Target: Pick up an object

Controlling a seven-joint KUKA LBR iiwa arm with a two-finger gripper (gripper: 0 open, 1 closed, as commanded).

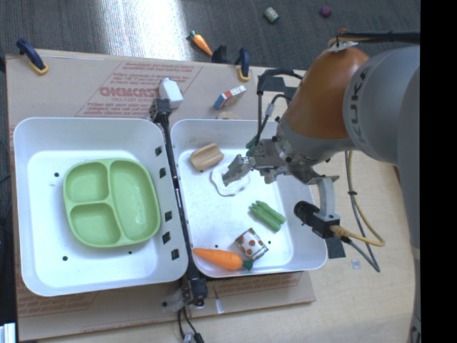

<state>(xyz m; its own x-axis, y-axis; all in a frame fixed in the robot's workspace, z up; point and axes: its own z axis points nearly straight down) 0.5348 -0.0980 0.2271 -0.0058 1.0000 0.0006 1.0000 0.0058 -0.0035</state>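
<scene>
I cannot tell the gripper's [235, 168] state above the flat white piece [230, 184] beside the bread roll [206, 156]; so thin, I judge it may slip.

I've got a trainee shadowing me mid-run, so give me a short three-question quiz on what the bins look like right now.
1. True or false: the green divided plate lies in the same bin as the carrot.
2. Which item lies nearest the gripper? A) the bread roll B) the carrot C) the green beans
3. Fill in: the small spotted box lies between the green beans and the ____.

Key: 1. False, the plate lies in the left bin, the carrot in the right bin. 2. A. 3. carrot.
</scene>
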